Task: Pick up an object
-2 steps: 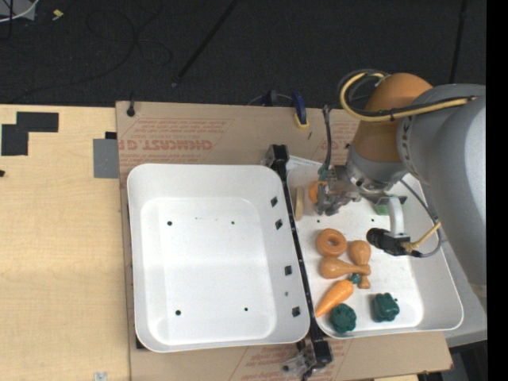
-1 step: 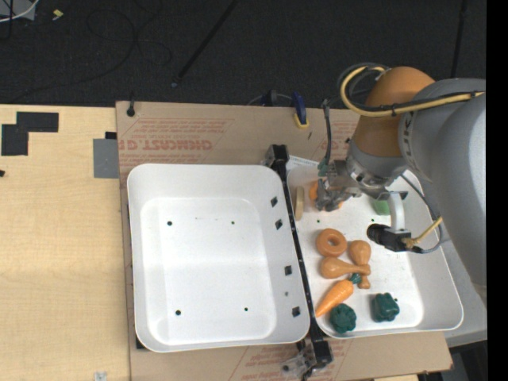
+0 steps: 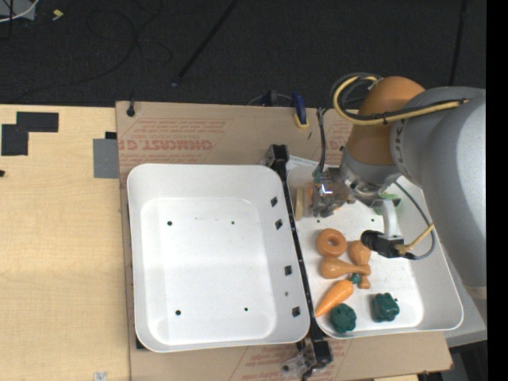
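Overhead camera view: two white bins side by side. The right bin [image 3: 444,312] holds an orange ring [image 3: 331,241], a pear-shaped orange piece [image 3: 347,263], a toy carrot [image 3: 335,294] and two dark green toys [image 3: 344,317]. The gripper [image 3: 323,199] hangs low near the bin's upper left corner, just above the ring. A good pick likely means centring over one toy, clear of its neighbours. Whether the gripper is parted or holding anything cannot be told

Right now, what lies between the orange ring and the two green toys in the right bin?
In the camera view, between the ring and the green toys lie an orange gourd-shaped toy and a carrot.
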Robot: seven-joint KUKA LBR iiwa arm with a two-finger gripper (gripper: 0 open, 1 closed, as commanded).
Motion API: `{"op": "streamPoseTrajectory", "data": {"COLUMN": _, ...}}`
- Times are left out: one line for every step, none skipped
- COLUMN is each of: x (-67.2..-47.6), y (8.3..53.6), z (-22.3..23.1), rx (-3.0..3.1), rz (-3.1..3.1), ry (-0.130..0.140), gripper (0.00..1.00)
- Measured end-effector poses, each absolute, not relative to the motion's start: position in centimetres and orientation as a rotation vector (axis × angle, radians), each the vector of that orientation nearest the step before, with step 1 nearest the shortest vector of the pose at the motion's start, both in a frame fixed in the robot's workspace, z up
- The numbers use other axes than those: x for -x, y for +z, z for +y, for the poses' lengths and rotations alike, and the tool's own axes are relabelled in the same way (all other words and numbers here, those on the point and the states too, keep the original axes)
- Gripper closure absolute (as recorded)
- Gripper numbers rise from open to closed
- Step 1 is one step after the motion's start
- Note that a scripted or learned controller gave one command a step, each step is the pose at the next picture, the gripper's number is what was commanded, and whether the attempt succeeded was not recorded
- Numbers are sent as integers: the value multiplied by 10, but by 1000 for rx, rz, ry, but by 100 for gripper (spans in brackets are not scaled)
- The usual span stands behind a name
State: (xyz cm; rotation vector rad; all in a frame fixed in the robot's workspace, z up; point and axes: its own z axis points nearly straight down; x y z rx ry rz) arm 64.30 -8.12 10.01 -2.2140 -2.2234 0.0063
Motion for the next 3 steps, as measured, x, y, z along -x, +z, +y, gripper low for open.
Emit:
{"op": "streamPoseTrajectory", "data": {"x": -644, "y": 126, "z": -84, "rx": 2220, "rz": -2223, "ry": 1, "gripper": 100}}
{"op": "streamPoseTrajectory", "data": {"x": -643, "y": 85, "z": -80, "rx": 2212, "rz": -2224, "ry": 7, "gripper": 100}}
{"op": "streamPoseTrajectory", "data": {"x": -644, "y": 118, "z": -96, "rx": 2222, "rz": -2222, "ry": 1, "gripper": 100}}
